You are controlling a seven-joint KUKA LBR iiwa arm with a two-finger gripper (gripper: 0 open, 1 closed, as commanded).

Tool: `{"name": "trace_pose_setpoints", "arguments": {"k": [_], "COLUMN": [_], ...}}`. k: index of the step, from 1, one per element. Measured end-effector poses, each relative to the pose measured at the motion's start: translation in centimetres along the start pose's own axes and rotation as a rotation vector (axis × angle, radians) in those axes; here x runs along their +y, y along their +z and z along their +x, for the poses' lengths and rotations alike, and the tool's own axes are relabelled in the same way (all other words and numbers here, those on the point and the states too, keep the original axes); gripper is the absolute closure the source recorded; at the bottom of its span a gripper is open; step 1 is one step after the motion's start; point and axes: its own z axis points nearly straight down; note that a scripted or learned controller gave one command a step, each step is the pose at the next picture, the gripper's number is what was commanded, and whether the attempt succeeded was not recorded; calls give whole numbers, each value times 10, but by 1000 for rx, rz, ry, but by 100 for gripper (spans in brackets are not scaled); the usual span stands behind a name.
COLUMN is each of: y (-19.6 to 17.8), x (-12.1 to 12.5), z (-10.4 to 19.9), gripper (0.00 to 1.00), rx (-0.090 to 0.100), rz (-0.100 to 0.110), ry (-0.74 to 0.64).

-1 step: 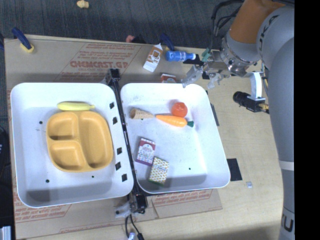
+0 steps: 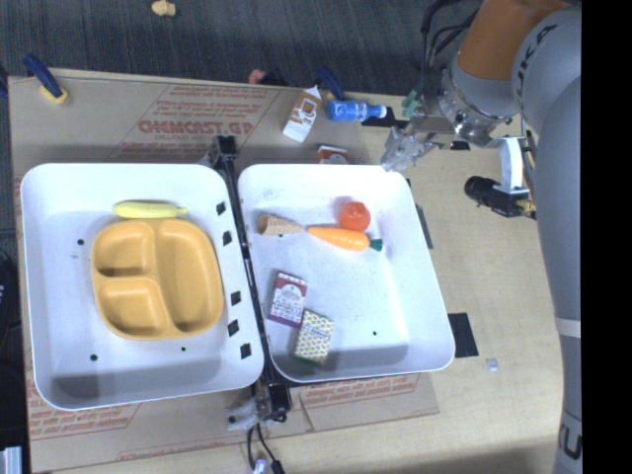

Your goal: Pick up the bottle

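The bottle [image 2: 353,112] is small and blue with a white cap end. It lies on its side on the cardboard behind the right bin [image 2: 420,294], outside both bins. My gripper [image 2: 403,153] hangs above the far right corner of the right bin, a short way to the right of the bottle and nearer the camera, apart from it. Its fingers stand open with nothing between them.
A small carton [image 2: 301,115] lies just left of the bottle, with a blue clamp [image 2: 329,82] behind. The right bin holds a tomato [image 2: 354,214], a carrot [image 2: 338,237], a tan wedge [image 2: 279,226] and two small boxes [image 2: 288,299]. In the left bin sit a yellow divided plate [image 2: 158,275] and a banana [image 2: 148,208].
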Motion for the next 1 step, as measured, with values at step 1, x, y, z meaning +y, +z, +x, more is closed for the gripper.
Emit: {"name": "trace_pose_setpoints", "arguments": {"k": [1], "y": [-20], "x": [-37], "z": [-17], "gripper": [100], "rx": [1], "rz": [1], "ry": [99]}}
